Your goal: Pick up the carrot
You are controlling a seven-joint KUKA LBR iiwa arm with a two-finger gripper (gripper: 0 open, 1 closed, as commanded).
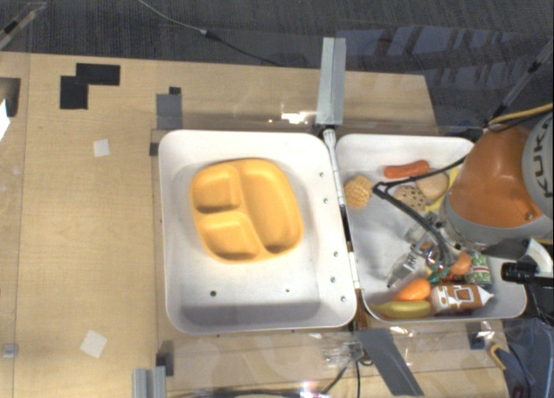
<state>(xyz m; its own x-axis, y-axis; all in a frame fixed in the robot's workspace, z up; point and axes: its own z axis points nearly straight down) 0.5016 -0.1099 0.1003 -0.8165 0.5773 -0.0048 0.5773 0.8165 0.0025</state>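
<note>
The carrot lies near the front of the right bin, close to the front wall. It sits in a little heap of play food, so it has neighbours on all sides. A yellow banana lies just in front of it, touching or almost touching. A small bottle with a label lies just to its right.

Further back in the same bin there is a sausage, a waffle cookie and a slice of bread. They are well apart from the carrot and should not get in the way.

The left bin holds a yellow tray with three parts (nothing is in it).

The gripper hangs just above the carrot, at its back edge, pointing down and to the left. It looks placed there to come down on the carrot. Its metal fingers seem a little apart, but the picture is too small and busy to tell for sure. Nothing can be seen held between them. The carrot looks like it rests on the bin floor, not lifted.

Because the banana and bottle crowd the carrot, the grab may bump them.
</note>
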